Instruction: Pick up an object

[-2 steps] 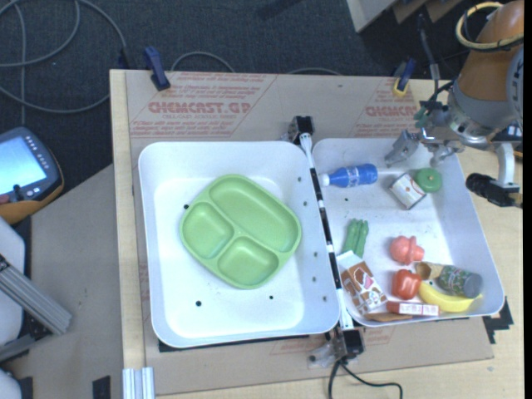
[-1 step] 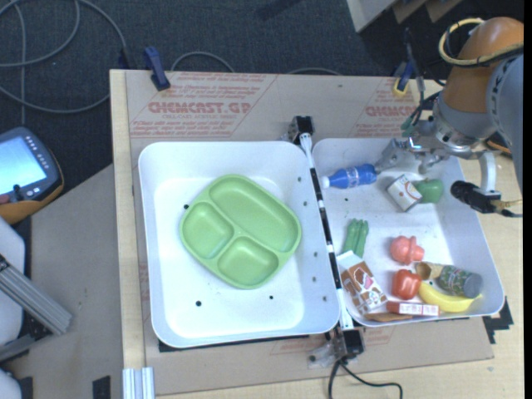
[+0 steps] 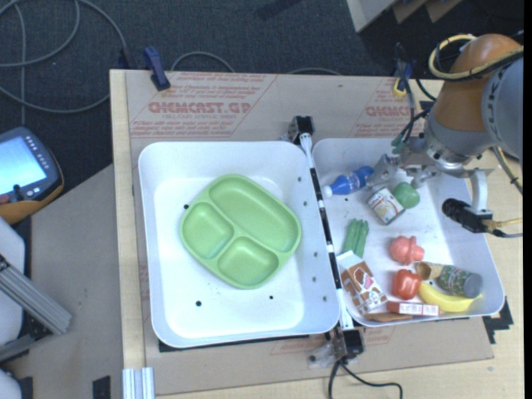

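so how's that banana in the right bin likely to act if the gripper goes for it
The banana looks like a smooth, curved toy, so it may slip or pivot between fingers. It lies wedged in the bin's near corner against a dark jar and a red tomato-like piece, so pushing would probably jostle those. Likely light for its size.

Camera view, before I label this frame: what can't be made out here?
- Gripper: finger state unreadable, wrist hardware covers it.
- Small jar: label print too small to read.
- Carton: lower end hidden behind the right bin rim.
- Arm: cut off by the right edge.
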Robot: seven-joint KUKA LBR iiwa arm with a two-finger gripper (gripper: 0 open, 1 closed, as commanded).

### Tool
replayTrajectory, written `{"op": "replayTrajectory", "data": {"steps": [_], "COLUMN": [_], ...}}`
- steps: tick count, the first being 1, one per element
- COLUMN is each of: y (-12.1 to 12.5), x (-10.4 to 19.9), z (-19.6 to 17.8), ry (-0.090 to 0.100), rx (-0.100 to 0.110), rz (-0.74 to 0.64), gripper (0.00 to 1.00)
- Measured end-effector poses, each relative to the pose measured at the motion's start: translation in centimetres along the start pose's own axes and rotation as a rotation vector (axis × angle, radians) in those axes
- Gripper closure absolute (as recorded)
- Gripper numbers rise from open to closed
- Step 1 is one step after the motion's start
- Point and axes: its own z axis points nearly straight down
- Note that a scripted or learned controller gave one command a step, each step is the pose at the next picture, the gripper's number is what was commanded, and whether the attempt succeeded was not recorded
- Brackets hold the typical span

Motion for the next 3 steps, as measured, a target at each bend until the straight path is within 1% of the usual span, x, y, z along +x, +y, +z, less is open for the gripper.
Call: {"op": "replayTrajectory", "data": {"steps": [1,2,3], "y": [-2.8,-2.8,-3.6], "x": [2.2,2.2,-3.8], "z": [2.4,1.4,-5.0], "ry": [-0.005,-0.004,-0.008], "rx": [-0.014,-0.014,-0.013], "rz": [0.0,0.001,0.006], "gripper": [0.0,1.0,1.0]}}
